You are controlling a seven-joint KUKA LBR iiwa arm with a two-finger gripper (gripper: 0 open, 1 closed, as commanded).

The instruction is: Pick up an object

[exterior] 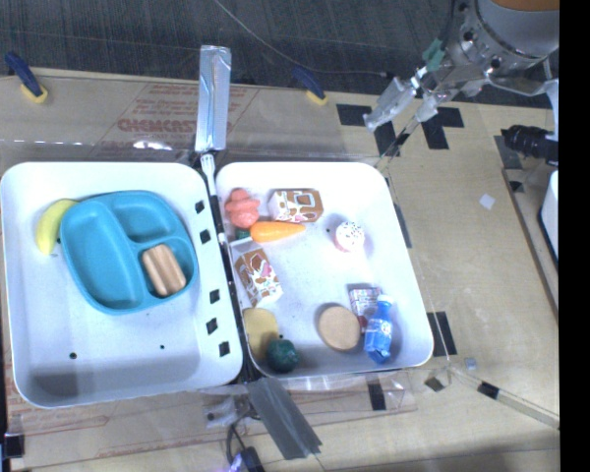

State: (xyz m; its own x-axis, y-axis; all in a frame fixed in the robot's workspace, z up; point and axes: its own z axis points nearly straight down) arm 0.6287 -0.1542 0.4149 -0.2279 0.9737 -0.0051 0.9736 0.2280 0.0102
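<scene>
With the hand [398,116] hovering at upper right of the frame, its grip state impossible to tell, it should descend squarely over the small round pink-and-white ball [349,235], lying apart in the right white bin [398,264].

Arm [506,13] at upper right, gripper [398,131] raised, fingers spread apart, holding nothing

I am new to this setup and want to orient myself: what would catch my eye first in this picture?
First, the blue tray in the left bin, with a bread roll in one compartment and a banana beside its left edge. Next, the right bin with small toy foods, such as a carrot near the top. The gripper hangs above the bench beyond the right bin's far corner.
</scene>
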